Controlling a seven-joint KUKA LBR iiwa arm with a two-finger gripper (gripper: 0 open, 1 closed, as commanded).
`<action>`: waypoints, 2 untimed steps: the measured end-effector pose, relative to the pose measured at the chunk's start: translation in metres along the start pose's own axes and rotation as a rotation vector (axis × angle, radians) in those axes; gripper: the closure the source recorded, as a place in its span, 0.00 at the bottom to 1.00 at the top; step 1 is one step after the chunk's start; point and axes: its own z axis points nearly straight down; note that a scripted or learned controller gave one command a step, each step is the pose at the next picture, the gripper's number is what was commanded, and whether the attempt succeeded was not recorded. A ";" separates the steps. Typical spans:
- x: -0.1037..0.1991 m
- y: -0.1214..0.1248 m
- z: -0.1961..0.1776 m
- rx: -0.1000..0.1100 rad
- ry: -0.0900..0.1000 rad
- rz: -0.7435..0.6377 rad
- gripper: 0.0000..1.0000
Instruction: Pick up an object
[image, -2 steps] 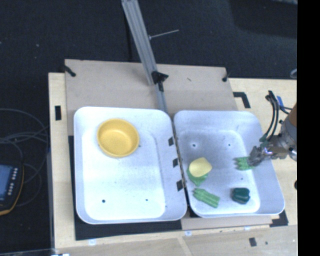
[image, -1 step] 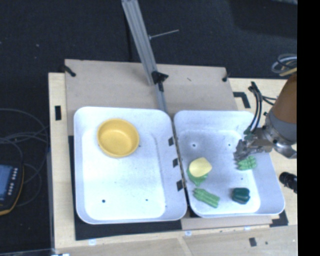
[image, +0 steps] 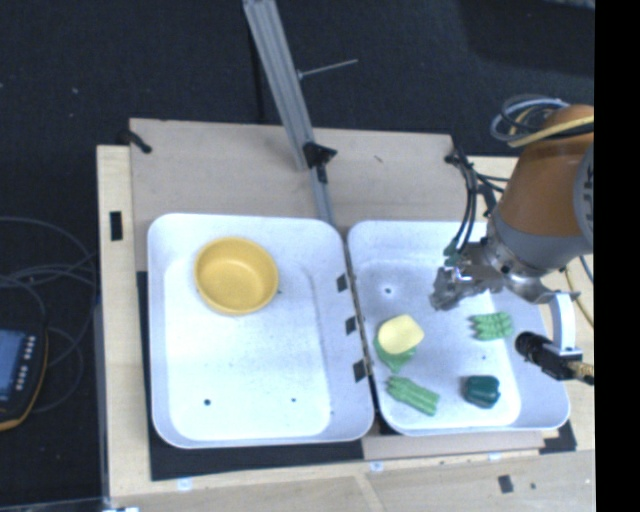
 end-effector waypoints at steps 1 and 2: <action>0.058 0.013 0.002 0.001 0.000 0.000 1.00; 0.108 0.030 0.012 0.002 0.000 0.001 1.00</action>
